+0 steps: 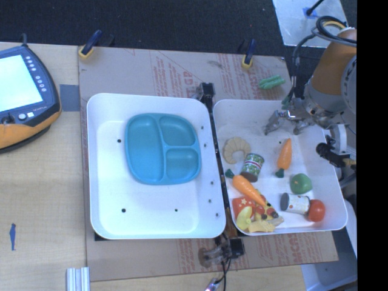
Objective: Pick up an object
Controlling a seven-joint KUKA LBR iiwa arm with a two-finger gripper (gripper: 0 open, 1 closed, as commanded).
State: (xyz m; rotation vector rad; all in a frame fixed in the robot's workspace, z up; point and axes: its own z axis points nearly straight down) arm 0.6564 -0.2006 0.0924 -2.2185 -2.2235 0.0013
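Hovering behind the upright carrot [284, 153], we judge our gripper [287, 119], fingers spread and holding nothing, must next descend onto it.

We look down on a pale wood-grain surface [42, 187] overlaid with a sheet of brown cardboard [157, 77], held at its 12 o'clock edge by two blue-and-yellow clamps [90, 45]. At 9 o'clock rests an orange-edged control pendant [24, 99] with a bright screen. Beyond the surface, toward 12 o'clock, we see dark carpeted floor [151, 11], with a pale sheet [303, 14] at 1 o'clock. Light falls evenly.
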